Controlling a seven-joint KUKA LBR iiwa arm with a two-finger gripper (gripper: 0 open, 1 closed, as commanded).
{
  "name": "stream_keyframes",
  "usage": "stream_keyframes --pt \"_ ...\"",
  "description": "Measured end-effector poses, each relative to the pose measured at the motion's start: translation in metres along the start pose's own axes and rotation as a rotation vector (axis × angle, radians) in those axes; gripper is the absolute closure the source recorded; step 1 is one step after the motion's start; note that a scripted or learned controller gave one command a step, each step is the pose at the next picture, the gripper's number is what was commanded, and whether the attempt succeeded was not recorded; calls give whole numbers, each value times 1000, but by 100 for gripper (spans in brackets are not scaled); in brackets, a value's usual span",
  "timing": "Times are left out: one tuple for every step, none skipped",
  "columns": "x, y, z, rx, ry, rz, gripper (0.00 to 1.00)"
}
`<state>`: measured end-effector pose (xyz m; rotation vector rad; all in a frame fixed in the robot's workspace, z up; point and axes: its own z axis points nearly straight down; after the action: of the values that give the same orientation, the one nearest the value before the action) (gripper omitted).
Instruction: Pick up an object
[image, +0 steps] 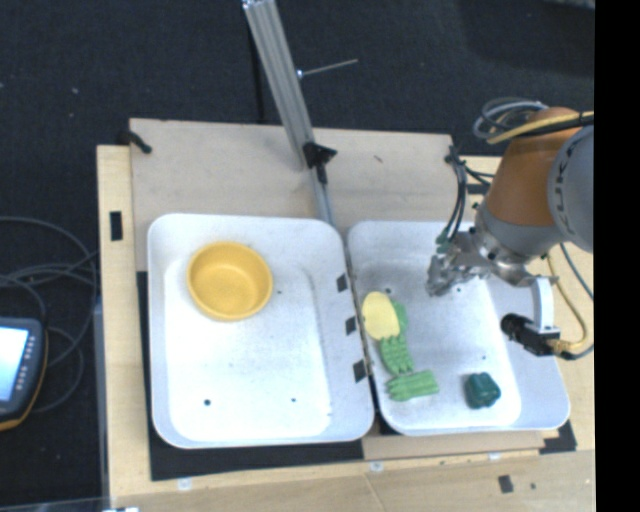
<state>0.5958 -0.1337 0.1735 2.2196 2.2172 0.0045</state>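
Observation:
My gripper (441, 280) hangs over the upper middle of the right bin (420, 240), pointing down under the orange-banded wrist. Nothing shows between its fingers. A pale yellow rounded object (379, 315) lies at the right bin's left side, partly over a green ridged piece (396, 350). A second green ridged piece (412, 385) lies below it. A dark green block (482, 390) sits at the bin's lower right. The gripper is up and to the right of the yellow object, well apart from it.
A yellow bowl (230, 281) sits in the upper left of the left bin (250, 400). A slanted metal pole (290, 95) rises behind the bins. Cables and a black fitting (530, 335) hang at the arm's right side.

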Motion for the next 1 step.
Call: stream_keyframes --pt "-1 1 -53 0 0 -1 100"
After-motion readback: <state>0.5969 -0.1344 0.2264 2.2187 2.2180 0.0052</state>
